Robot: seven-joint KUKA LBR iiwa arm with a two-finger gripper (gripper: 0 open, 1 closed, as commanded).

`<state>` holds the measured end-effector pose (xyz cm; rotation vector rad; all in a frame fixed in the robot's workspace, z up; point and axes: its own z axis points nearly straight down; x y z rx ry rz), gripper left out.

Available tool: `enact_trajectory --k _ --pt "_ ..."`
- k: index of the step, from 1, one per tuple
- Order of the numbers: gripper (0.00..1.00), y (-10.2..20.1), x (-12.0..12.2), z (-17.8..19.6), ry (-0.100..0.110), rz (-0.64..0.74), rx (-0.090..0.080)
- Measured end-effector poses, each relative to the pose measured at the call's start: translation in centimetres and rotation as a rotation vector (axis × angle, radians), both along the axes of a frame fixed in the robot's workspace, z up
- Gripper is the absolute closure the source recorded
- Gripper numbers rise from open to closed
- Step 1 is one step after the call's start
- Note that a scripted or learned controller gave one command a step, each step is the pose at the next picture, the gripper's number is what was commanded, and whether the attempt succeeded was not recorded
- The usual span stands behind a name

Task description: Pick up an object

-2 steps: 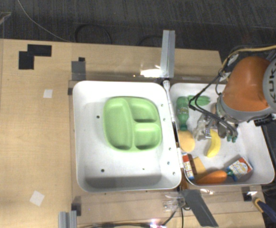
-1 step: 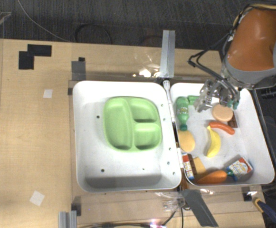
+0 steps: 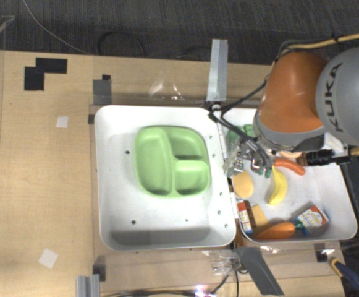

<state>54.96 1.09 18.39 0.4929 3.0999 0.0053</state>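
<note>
Over the right bin (image 3: 347, 218), the arm crowds the near-left corner, its gripper (image 3: 248, 159) low by the dividing wall; whether it grips anything, I cannot tell. Just beside it lies a yellow banana (image 3: 278, 187), curved, unheld. Left bin (image 3: 114, 184) holds a green tray (image 3: 170, 161).

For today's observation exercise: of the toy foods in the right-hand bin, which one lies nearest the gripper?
The round tan piece, just below the gripper at the bin's left side. The yellow banana lies farther right; the orange sausage-shaped piece lies near the bottom edge.
</note>
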Motion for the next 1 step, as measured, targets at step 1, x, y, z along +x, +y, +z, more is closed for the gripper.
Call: enact_trajectory --k 1 --pt "1.00 -7.77 0.71 1.12 -0.004 -0.144 -0.004"
